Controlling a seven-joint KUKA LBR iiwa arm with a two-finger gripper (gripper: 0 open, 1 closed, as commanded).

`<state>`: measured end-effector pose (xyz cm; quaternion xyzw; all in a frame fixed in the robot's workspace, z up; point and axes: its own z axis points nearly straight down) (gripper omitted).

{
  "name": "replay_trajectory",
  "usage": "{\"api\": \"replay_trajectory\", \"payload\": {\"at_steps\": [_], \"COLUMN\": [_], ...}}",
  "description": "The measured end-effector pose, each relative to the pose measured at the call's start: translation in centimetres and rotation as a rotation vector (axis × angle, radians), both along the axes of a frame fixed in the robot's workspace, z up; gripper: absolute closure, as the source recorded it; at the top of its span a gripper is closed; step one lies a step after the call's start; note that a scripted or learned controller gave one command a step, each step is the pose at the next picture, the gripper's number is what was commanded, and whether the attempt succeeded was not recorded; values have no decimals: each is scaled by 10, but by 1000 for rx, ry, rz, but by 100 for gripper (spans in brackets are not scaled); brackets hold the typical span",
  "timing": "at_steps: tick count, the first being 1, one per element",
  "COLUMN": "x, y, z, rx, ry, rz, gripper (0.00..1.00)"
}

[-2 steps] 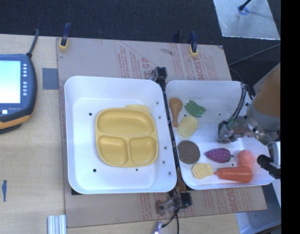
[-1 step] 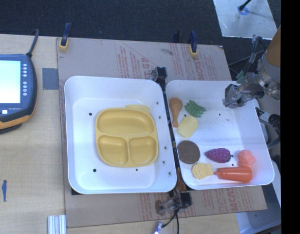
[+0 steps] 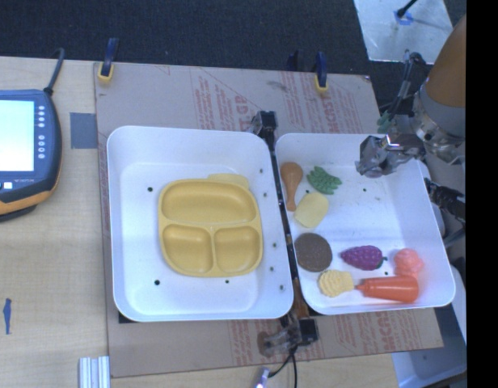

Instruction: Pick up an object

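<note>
The claw [image 3: 372,162] hovers over the right bin's [image 3: 411,192] bare floor (finger state: cannot tell), nothing visibly held; descending here risks missing the nearby green leafy toy [image 3: 323,179].

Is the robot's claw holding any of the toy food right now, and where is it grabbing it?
Nothing seems to be held. The gripper hangs over the right bin, apart from the toy food, and no toy shows at it.
</note>
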<state>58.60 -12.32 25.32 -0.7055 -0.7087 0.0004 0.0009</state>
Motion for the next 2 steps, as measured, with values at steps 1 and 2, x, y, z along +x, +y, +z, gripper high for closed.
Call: {"api": "replay_trajectory", "payload": {"at_steps": [1,2], "x": [-1,20], "y": [54,107], "z": [-12,-20], "rx": [0,-1], "ry": [2,1], "rz": [0,0], "gripper": [100,100]}}
